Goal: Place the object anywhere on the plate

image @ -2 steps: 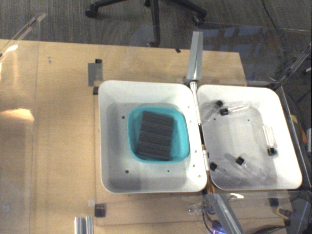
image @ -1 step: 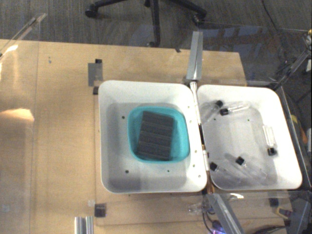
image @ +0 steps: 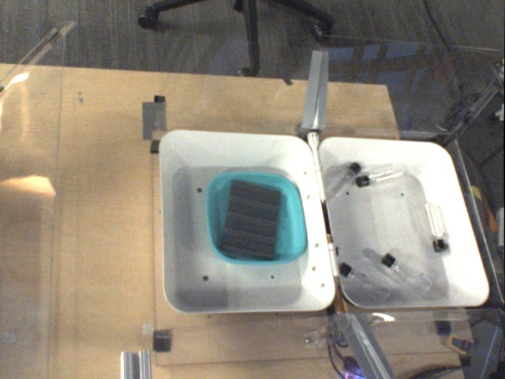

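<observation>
A dark grey ridged block (image: 252,219) lies flat on a square turquoise plate (image: 295,226) in the middle of the left white bin (image: 180,212). The block covers most of the plate's centre and tilts slightly clockwise. Nothing is touching the block.
The right white bin (image: 465,235) holds several clear plastic tubes with black caps, among them one at the upper left (image: 377,177) and one by the right wall (image: 436,226). A metal post (image: 316,91) stands behind the seam between the bins. An office chair base (image: 251,6) stands beyond the bench.
</observation>
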You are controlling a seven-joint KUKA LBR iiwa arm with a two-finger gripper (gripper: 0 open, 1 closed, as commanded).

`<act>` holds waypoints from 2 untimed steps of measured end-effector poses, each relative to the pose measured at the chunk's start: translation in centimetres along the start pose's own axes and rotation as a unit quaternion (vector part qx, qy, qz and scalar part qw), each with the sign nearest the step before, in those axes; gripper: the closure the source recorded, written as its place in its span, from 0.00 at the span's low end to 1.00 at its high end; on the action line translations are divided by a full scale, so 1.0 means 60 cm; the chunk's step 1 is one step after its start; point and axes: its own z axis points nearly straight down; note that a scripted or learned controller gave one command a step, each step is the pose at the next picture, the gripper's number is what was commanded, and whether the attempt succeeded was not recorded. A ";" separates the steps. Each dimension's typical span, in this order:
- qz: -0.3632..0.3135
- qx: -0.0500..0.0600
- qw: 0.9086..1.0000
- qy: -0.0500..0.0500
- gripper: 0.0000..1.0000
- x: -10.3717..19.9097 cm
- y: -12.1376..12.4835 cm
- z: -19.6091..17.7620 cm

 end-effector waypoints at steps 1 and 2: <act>0.001 0.000 1.000 0.000 0.00 -0.073 -0.014 -0.001; 0.001 -0.001 1.000 0.001 0.00 -0.131 -0.026 -0.002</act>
